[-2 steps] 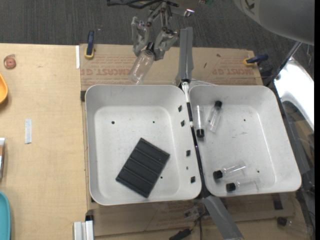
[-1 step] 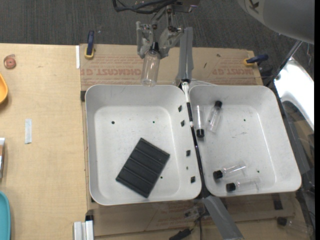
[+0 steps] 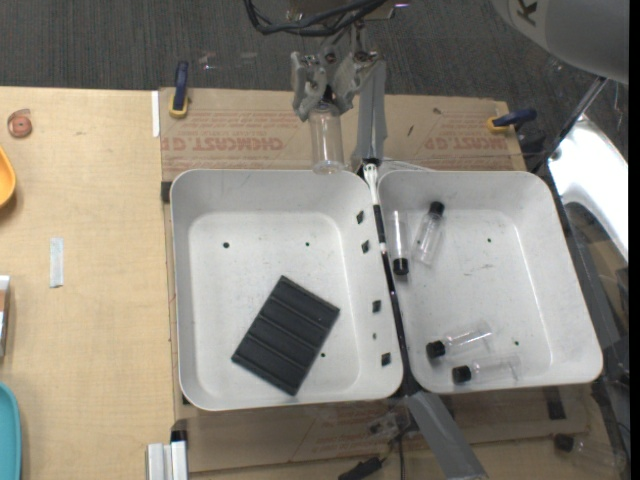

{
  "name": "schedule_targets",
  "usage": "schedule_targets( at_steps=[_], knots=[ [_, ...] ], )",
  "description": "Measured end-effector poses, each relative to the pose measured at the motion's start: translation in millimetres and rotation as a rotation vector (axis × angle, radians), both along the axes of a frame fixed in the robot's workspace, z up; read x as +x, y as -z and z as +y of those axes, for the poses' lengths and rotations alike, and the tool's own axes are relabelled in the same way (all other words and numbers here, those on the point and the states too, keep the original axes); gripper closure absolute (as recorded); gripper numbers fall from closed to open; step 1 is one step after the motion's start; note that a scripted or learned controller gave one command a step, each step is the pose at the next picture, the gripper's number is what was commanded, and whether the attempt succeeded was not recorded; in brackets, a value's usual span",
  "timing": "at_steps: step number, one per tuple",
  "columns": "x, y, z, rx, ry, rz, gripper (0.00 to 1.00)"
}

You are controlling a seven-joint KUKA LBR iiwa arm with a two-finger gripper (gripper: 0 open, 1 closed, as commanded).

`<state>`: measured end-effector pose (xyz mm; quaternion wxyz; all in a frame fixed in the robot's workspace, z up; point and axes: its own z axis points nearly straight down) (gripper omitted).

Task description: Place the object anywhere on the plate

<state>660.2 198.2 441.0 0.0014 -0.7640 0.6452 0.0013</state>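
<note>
**Vial aloft past the bins' far rim**

Cardboard [image 3: 250,140] covers the bench beneath two white bins. My pincer [image 3: 326,96] is clenched on a clear vial [image 3: 326,146], upright above the left bin's [image 3: 200,193] far edge. The dark ribbed plate [image 3: 287,334] lies near, inside it. My arm's upper part is cut off.

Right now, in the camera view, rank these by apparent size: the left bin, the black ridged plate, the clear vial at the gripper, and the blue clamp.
1. left bin
2. black ridged plate
3. clear vial at the gripper, though it sits nearer the camera
4. blue clamp; close to the vial, so this order is unsure
</note>
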Motion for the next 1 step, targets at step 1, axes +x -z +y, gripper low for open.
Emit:
schedule_targets(
  at_steps=[1],
  knots=[
    [-0.1,-0.5,-0.4,0.001,-0.229,-0.002,1.0]
  ],
)
